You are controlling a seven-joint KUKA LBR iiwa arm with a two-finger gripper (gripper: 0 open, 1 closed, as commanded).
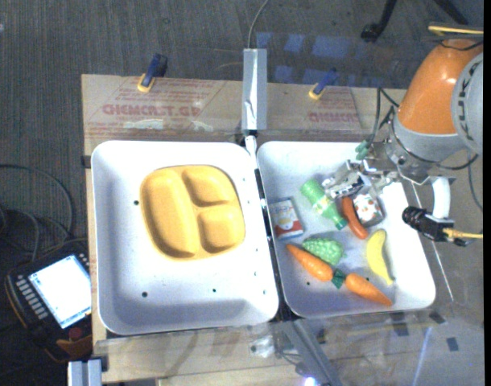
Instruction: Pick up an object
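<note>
Far left on the floor, a tablet-like device [59, 289] with a lit screen, cables near it. Left bin [117, 296] holds a yellow divided tray [193, 210], three compartments, sitting roughly center, slightly tilted in plan. Blue-and-yellow clamps [153, 70] at the bench's back edge, on a cardboard sheet [173, 107] with red print. A grey metal post [254, 91] stands at the seam between the bins. Right bin [414, 292] has the pickable items: small red-and-white carton [286, 217] near its left wall, green cylinder [321, 199] just right of it, green bumpy vegetable [323, 250] below, touching an orange carrot [308, 262]; second carrot [365, 287] lies toward the front right corner, the two nearly end to end. Reddish sausage-like piece [354, 218] lies between the green cylinder and a yellow banana [379, 255] near the right wall. Gripper [360, 185] is low over the upper middle of the right bin, above the sausage and green cylinder; metal parts cluttered, cannot tell how far apart it stands or whether anything is caught in it. Arm's orange band [435, 91] at far right.
</note>
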